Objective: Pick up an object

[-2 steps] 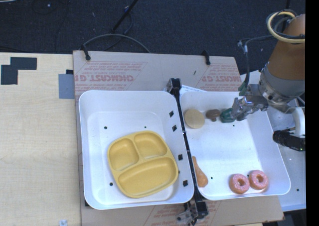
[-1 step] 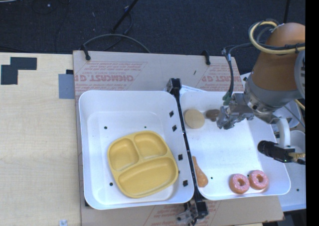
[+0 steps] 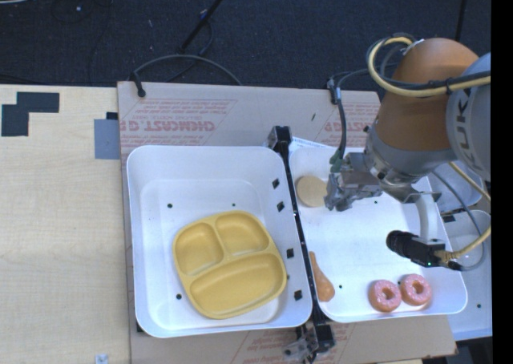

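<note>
yellow divided plate [image 3: 231, 264] in left bin [image 3: 152, 194], orange carrot-shaped piece [image 3: 321, 281] by right bin's [image 3: 449, 306] left wall, tan round disc [image 3: 309, 191] at upper left, gripper [image 3: 340, 194] just right of disc, finger state can't tell, two pink donuts [image 3: 399, 293] lower right
</note>
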Controlling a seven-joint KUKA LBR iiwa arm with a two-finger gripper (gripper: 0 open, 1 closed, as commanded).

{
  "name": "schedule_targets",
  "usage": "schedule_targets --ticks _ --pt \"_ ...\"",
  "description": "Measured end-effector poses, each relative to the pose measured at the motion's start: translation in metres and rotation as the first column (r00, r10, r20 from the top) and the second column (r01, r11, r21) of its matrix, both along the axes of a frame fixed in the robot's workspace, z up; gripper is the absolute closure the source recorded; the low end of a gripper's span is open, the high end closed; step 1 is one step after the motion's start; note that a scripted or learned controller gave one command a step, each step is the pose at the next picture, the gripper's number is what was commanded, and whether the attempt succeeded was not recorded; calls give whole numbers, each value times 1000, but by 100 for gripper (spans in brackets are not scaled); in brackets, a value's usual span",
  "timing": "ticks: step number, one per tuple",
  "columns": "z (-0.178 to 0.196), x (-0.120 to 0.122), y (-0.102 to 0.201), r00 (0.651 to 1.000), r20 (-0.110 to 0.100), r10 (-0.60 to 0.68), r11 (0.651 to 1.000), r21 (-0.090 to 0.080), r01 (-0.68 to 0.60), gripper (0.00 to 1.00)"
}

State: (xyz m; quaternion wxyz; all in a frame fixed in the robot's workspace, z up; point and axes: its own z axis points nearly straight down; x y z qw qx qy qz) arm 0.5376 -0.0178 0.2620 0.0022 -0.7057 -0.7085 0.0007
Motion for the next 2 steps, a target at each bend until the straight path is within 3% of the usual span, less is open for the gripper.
schedule_targets --ticks 1,2 --pt "-18 -9 51 1000 -2 1 1000 0 -1 100" --pt "-14 -18 101 1000 0 2 1000 -1 -2 100"
